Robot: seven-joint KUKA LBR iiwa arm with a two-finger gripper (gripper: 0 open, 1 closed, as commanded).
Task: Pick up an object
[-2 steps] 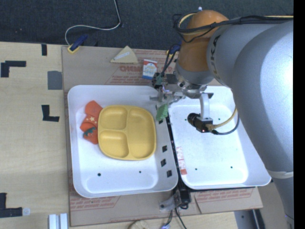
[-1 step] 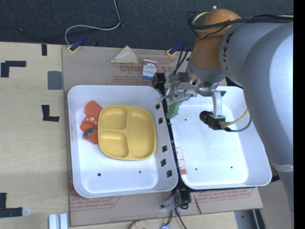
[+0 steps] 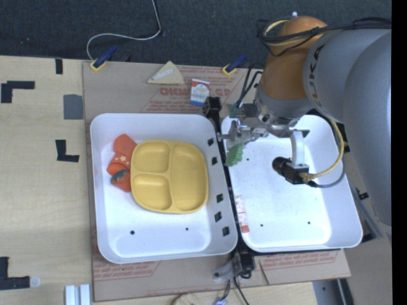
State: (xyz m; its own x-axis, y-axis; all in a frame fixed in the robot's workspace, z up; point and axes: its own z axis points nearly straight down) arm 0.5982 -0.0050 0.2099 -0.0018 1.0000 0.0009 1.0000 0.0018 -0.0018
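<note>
My gripper point(image 3: 238, 133) hangs over the far left corner of the right bin point(image 3: 318, 234), under the orange wrist band. A small green object point(image 3: 234, 155) lies just below it, against the bin's left wall; I cannot tell if the two touch. In the left bin point(image 3: 159, 246) a yellow divided plate point(image 3: 170, 175) lies flat. An orange and red object point(image 3: 121, 161) is tucked along the plate's left side, partly hidden by it.
A small red and white packet point(image 3: 240, 206) lies by the wall between the bins. Behind the bins, on the cardboard, stand a small blue and white carton point(image 3: 200, 92) and a tan wedge point(image 3: 167, 74). The arm's bulk covers the right bin's far right.
</note>
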